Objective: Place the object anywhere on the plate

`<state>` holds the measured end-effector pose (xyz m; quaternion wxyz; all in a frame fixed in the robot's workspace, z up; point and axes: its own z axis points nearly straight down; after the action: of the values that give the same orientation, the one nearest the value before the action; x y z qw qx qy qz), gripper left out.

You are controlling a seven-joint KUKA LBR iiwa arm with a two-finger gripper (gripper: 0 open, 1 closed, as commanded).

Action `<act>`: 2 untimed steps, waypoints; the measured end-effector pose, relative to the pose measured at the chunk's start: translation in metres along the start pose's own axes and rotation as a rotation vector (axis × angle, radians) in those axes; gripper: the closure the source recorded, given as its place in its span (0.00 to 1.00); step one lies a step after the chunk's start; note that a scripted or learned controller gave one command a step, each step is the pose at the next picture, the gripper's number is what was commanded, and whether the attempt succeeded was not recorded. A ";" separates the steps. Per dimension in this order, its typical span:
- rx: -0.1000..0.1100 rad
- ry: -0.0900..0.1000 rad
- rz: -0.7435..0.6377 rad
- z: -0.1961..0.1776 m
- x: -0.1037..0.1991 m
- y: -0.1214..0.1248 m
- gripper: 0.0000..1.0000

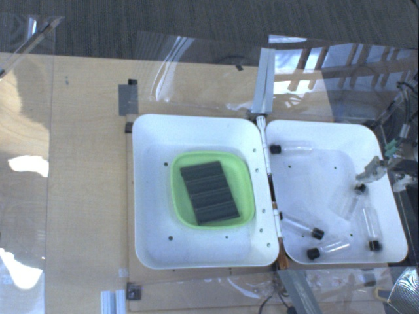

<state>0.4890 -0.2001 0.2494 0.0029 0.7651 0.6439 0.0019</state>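
left bin [147, 241]: green plate [180, 205] with the dark ribbed block [209, 192] lying flat on it — already placed, i judge. it looks stiff, light, matte; i'd take it across the short sides. right bin [288, 136]: clear tubes with black caps [301, 227], slippery and scattered. gripper [370, 171] at that bin's right rim — cannot tell its state. pale wood surface [72, 175], glare from clear sheeting.

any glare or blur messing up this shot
Camera view: bright window glare streaks the clear sheet above the right bin; a white reflection patch sits on the bench at left; the clear tubes look faint; the green plate reads sharp.
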 end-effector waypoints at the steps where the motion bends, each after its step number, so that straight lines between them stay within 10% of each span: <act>1: 0.000 0.001 0.038 0.006 0.002 0.000 0.00; 2: 0.002 0.000 0.036 0.012 0.004 0.001 0.00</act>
<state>0.4906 -0.1963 0.2379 0.0023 0.7766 0.6300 0.0014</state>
